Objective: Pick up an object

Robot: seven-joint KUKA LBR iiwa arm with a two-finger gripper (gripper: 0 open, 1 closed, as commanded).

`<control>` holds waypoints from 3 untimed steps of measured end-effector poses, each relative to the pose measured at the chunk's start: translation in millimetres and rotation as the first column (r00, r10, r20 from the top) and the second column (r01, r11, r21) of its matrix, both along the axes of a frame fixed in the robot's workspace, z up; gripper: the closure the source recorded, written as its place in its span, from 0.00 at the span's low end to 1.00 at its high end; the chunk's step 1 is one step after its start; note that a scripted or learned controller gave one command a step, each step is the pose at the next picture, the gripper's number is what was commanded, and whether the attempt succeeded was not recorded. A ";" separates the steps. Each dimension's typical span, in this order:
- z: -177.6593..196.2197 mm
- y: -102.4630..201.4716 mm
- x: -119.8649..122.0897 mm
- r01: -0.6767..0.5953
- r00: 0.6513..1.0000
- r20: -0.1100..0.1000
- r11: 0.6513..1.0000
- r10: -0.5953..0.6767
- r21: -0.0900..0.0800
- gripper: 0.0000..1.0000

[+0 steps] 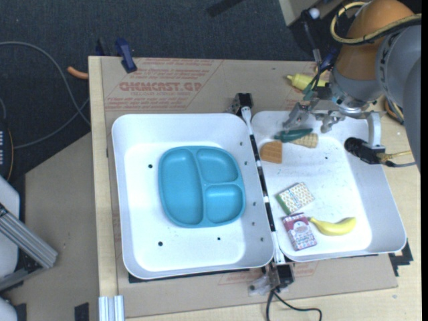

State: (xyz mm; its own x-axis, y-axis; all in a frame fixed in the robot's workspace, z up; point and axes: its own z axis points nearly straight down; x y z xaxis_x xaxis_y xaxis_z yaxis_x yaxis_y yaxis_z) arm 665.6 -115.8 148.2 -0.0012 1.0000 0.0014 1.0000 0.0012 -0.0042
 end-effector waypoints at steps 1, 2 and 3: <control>-47.8 19.8 3.8 0.000 1.000 0.014 1.000 0.000 -0.004 0.00; -37.5 18.7 3.6 0.001 1.000 0.013 1.000 -0.001 -0.006 1.00; 64.6 57.8 -62.1 0.000 1.000 0.006 1.000 0.000 -0.001 1.00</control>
State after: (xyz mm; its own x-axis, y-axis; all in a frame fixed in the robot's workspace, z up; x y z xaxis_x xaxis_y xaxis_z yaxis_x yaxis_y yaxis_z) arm 603.5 -58.1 212.8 -0.0011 1.0000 0.0008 1.0000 0.0011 0.0022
